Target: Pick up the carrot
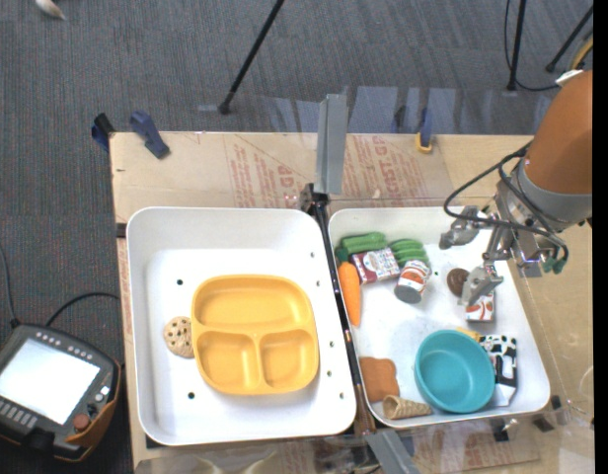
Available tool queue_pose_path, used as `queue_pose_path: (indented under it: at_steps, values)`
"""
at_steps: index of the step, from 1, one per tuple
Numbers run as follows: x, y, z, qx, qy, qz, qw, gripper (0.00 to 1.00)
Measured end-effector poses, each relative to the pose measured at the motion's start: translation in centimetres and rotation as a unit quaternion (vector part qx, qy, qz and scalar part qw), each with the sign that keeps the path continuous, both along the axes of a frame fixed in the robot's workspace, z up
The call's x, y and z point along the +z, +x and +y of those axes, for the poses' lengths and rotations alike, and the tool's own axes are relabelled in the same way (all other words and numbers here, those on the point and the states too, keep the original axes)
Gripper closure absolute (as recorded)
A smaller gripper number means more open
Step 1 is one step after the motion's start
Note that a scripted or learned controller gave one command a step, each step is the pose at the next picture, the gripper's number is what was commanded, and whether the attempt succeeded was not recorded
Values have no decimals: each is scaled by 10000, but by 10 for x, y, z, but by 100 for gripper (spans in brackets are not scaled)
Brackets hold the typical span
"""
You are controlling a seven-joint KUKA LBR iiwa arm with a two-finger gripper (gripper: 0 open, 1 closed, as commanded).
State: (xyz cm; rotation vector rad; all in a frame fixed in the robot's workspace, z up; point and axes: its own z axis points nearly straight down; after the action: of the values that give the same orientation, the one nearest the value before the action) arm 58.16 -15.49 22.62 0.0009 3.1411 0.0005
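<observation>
- Hovering over the right side of the right bin (pixel 537 363), the gripper (pixel 479 289) hangs from the grey-and-orange arm; whether it is released or clenched, cannot tell, and nothing carrot-like is at its tip.
- Directly under or just beside the gripper tip: a small red-and-white carton (pixel 481 309) and a dark brown round item (pixel 457 280); touching or not, unclear.
- Leftward from the gripper: a red-and-white can (pixel 414 281) lying tilted, then a maroon labelled packet (pixel 375 264) with green pieces (pixel 365 243) above it.
- Carrot (pixel 350 292) sits furthest left of the gripper, well apart, against the right bin's left wall.
- Carrot's long axis runs up-down along that wall, roughly crosswise to the line from gripper to carrot; judged move: travel left past can and packet, then descend.
- Near side from the gripper: teal bowl (pixel 454 370), black-and-white carton (pixel 500 355).
- Writing: packet and can labels too small to read; mirrored red print on the cardboard (pixel 383 166) behind the bins, illegible.
</observation>
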Motion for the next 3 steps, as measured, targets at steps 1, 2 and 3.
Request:
queue_pose_path:
  at_steps: [1, 2, 3]
  values:
    - [10, 1, 1, 12, 1, -14, 10000, 100]
    - [196, -32, -28, 122, -22, -74, 9999, 100]
    - [103, -83, -43, 305, 17, 31, 9995, 100]
